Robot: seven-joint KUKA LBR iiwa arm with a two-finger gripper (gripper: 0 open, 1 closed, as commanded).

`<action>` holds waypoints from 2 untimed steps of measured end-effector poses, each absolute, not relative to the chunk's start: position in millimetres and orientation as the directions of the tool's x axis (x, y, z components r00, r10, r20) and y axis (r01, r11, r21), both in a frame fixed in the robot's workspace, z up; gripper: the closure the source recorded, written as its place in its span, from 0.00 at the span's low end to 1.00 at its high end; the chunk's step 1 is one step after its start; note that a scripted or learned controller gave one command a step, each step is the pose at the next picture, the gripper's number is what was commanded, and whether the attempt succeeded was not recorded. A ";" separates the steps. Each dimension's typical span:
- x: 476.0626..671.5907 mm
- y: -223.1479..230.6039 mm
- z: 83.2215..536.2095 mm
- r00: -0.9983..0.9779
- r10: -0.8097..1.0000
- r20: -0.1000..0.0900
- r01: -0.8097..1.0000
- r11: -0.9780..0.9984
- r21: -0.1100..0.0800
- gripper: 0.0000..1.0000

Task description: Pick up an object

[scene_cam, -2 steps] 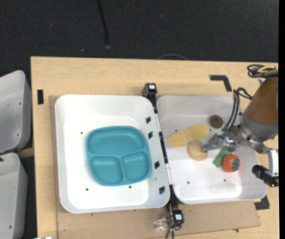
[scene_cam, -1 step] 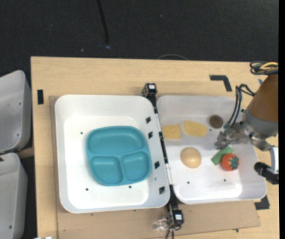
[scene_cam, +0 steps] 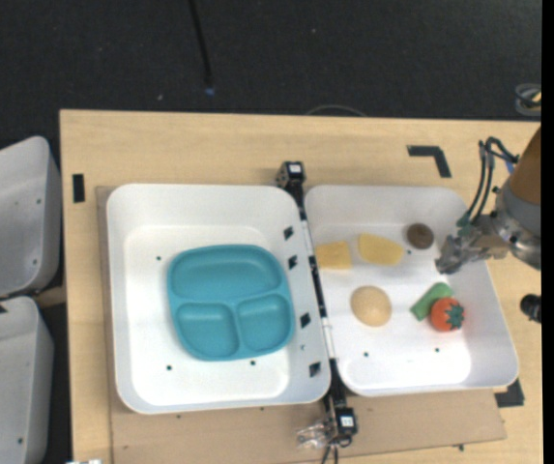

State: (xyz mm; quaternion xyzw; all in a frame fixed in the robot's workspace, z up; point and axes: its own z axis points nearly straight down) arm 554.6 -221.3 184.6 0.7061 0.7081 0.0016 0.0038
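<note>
On pale wooden bench, two white bins; dark floor behind; gripper state unclear.

Lab bench with sorting bins

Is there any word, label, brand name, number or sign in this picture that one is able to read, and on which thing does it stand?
None: no text can be read.
Teal divided plate: plain, no marking visible.
White bins and: no labels visible.
Black angle marks on the bench: shapes, not letters.
Small black tags at the divider ends: too small to read.
</note>
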 end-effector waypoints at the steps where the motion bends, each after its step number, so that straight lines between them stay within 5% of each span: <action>1: 556.1 -222.7 239.2 -0.005 1.000 -0.003 1.000 0.005 0.008 1.00; 2: 557.5 -223.8 284.0 -0.006 1.000 -0.003 1.000 0.006 0.007 1.00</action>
